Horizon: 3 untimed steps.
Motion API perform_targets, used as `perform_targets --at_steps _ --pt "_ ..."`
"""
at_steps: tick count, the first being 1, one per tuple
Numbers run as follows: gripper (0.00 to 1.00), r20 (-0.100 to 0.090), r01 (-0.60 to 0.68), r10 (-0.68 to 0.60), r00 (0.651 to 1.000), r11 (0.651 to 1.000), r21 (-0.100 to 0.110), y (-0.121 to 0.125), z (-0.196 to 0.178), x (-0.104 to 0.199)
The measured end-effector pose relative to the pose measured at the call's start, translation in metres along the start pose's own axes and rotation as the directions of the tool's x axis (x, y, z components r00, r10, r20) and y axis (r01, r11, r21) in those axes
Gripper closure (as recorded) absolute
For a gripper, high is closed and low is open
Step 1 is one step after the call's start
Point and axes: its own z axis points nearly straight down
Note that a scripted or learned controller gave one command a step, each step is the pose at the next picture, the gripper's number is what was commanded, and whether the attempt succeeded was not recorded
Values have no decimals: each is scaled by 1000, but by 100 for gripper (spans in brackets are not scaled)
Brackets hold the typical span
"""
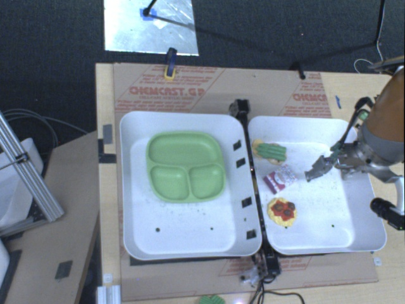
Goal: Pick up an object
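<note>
The desk (209, 81) carries two shallow white bins side by side. The left bin (136, 233) holds a green divided plate (186, 167) near its middle, three compartments, nothing in them. The right bin (354, 233) holds the likely targets, all bunched toward its left wall: a green and yellow toy vegetable (270, 150) near the far left corner, a small red and white packet (279, 178) just nearer than it, and a round yellow toy pizza (282, 211) with red spots nearer again, about midway along that wall.

As for progress, I judge the pick not yet made. The arm (383, 125) reaches in over the right bin's right edge, and the gripper (316, 170) hangs low over the bin's middle, just beside the packet but apart from it. Nothing sits between the jaws; whether they stand spread or closed I cannot tell, as they are small and dark against the bin floor. Every object rests on a bin floor, so closing in, gripping and lifting all remain to be done.

The packet, nearest the gripper, looks flat and crinkled, lying tilted; a flat thing like that may be hard to grip.
</note>
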Motion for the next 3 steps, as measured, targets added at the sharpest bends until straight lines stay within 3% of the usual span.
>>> perform_targets --at_steps 1,2,3 --pt "0 -4 4 -4 1000 1000 8 -3 119 46" --pt "0 -2 -3 3 1000 1000 4 -30 117 61" --pt "100 0 -3 3 1000 1000 -3 -27 105 60"
